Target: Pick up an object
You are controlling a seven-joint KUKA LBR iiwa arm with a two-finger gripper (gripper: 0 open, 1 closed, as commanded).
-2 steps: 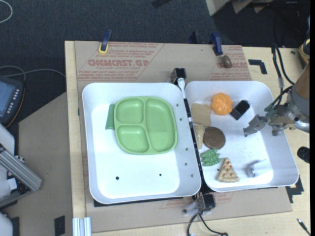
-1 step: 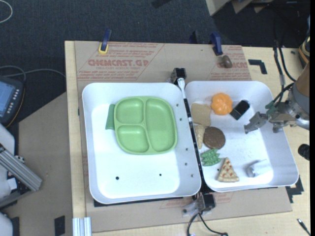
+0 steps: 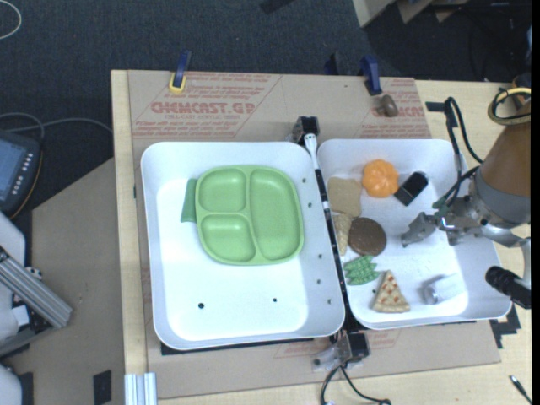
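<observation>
The right bin (image 3: 439,154) holds several toy foods. There is an orange pumpkin-like fruit (image 3: 380,178), a black block (image 3: 411,188), tan bread slices (image 3: 343,197), a brown round patty (image 3: 367,236), a green pea pod (image 3: 360,269), a pizza slice (image 3: 389,293) and a small grey-white piece (image 3: 439,289). My gripper (image 3: 419,227) hovers over the bin's right middle, right of the patty and below the black block. It is open, with nothing between its fingers.
The left bin (image 3: 169,277) carries a green divided plate (image 3: 250,214) lying on a green sheet. A black rail (image 3: 325,226) runs between the bins. Cables (image 3: 456,133) trail along the right bin's far right side, and clamps stand at the bench's back edge.
</observation>
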